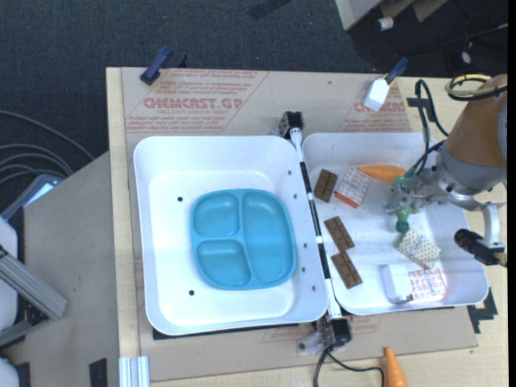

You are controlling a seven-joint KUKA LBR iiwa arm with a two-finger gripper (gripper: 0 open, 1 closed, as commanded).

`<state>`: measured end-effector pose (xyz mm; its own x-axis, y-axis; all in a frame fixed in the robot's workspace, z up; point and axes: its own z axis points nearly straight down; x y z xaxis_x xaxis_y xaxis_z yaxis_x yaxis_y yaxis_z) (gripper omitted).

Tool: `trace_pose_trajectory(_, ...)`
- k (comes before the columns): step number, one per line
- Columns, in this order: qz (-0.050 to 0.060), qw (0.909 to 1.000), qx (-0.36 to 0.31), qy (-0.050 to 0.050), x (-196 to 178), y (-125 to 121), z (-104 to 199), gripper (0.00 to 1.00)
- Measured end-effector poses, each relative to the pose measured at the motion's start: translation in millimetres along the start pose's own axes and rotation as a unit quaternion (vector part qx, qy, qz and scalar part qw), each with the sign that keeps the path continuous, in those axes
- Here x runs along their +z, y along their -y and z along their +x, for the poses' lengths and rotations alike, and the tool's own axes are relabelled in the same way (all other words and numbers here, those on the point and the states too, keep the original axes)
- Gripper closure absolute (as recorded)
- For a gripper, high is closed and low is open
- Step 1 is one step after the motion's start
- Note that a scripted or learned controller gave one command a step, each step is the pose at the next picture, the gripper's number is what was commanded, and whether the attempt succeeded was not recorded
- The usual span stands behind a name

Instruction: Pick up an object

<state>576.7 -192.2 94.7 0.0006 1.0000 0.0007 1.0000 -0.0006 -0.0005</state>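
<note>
White plastic makes up both bins; the left bin [153, 216] carries only a blue tray [242, 239], stiff and broad, too wide for a two-finger grip unless taken by its rim. We judge the pick will come from the right bin [379, 301], where the arm [476, 147] reaches in from the right edge and the gripper [405, 200] sits low over the middle.

Nearest to it are a small green piece [401, 224] just below the gripper and a patterned packet [419, 248] beside that (soft and light, likely to crumple or slip, best pinched across its short width). A boxy packet [415, 283] lies at the bin's near right corner, close to the wall, which would crowd a finger. The orange carrot [380, 172] at the far side looks smooth and tapered, so we would take it at its thick middle. A white card [351, 188] lies flat beside it, hard to get under.

Three brown bars [339, 234] run along the left wall: thin, stiff and flat, with the wall in the way. We cannot tell how the gripper is set, nor whether anything is in it.
</note>
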Motion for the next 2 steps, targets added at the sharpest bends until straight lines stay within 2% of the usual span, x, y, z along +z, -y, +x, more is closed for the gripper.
trace_pose_trajectory(1, 0.020, 0.9998, 0.004, 0.001, 11, -72, 53, 1.00)
trace_pose_trajectory(2, 0.001, 1.0000, -0.001, 0.000, -90, 3, 123, 1.00)
